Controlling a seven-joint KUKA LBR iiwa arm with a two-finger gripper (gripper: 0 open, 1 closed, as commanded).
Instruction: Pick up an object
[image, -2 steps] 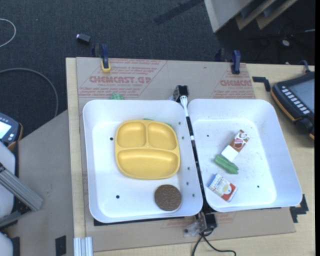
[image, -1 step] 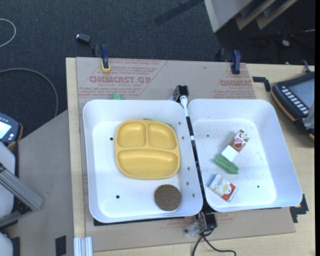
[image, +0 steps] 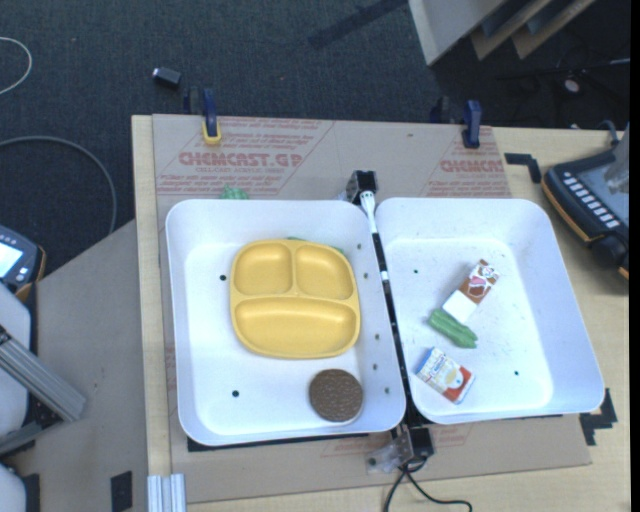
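In the left bin (image: 195, 300) lies a yellow divided plate (image: 295, 299), and a round brown cookie (image: 335, 395) sits just below it near the bin's front. The right bin (image: 540, 290) holds a small white and red carton (image: 473, 291), a green pea pod (image: 453, 328) right under it, and a small orange and white box (image: 444, 374) further toward the front.
Both bins rest on a cardboard sheet (image: 300, 150) clamped to the bench by a yellow clamp (image: 209, 116) and a blue clamp (image: 471, 122). A black and orange pendant (image: 592, 200) lies at the right edge. Cables trail at the front (image: 410, 470).
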